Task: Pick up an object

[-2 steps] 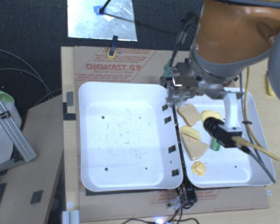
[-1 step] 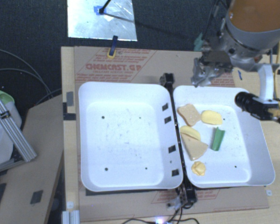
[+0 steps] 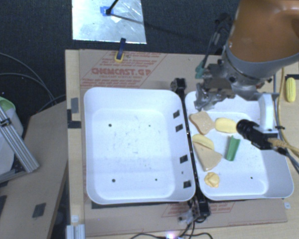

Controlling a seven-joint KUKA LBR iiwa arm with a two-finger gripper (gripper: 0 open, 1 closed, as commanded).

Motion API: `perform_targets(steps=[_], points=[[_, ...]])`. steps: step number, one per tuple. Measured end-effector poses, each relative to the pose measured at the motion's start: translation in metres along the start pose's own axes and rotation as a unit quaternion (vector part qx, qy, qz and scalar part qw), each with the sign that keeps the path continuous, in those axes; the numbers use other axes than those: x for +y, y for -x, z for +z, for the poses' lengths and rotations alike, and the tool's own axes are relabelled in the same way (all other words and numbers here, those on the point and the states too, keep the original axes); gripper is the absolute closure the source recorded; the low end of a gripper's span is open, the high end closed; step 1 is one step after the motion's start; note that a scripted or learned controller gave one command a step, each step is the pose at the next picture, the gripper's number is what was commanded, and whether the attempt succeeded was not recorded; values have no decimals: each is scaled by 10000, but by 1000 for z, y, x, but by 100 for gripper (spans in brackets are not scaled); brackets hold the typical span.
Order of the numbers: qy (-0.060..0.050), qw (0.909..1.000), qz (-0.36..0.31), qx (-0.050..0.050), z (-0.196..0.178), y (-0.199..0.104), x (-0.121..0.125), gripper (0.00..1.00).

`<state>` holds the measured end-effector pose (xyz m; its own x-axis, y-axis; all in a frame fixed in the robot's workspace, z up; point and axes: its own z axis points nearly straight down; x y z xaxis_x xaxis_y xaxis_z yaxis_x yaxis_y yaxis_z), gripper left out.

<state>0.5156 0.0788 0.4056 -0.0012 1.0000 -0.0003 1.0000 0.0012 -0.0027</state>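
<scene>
We see end effector [image 3: 205, 99] hovering at right bin [image 3: 276, 183] top-left corner, above tan bread-like slice [image 3: 202, 122]; its opening we cannot tell. Slice looks light, rigid, likely plastic, slippery; we judge gripping across narrow edges best.

The gripper [image 3: 205, 102] hangs over the right bin [image 3: 276, 180], just above a tan bread slice [image 3: 202, 122], beside a yellow piece [image 3: 225, 125] and green stick [image 3: 232, 148].
</scene>
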Motion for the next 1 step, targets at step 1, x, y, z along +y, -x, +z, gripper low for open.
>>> perform_targets(steps=[1], points=[[43, 10000, -18, 8, -14, 0, 1, 100]])
